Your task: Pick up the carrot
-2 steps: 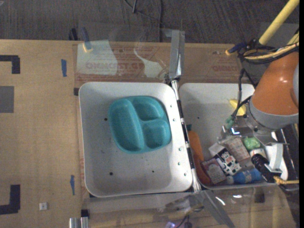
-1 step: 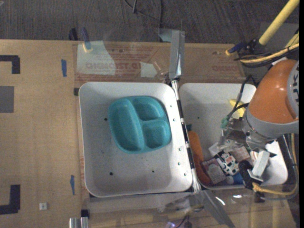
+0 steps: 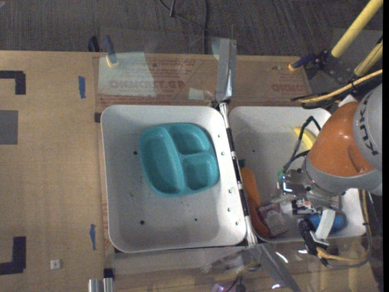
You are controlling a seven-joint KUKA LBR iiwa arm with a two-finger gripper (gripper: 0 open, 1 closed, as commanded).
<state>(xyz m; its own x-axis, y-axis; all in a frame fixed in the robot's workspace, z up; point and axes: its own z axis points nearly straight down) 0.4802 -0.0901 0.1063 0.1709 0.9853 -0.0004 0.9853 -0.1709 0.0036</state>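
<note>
The carrot (image 3: 250, 194) is a long orange piece lying along the left wall of the right bin (image 3: 261, 123), its lower end curving toward the bin's front corner. My gripper (image 3: 290, 201) hangs low over the right bin's front half, just right of the carrot, below the arm's orange band (image 3: 340, 145). A brownish rectangular packet (image 3: 273, 219) sits between the gripper and the carrot's lower end. I see nothing held by the gripper.
The left bin (image 3: 121, 212) holds a teal divided plate (image 3: 179, 158). A blue and white object (image 3: 331, 221) lies at the right bin's front right, and something yellow (image 3: 306, 137) peeks out behind the arm. The wall between the bins (image 3: 234, 169) runs right beside the carrot.
</note>
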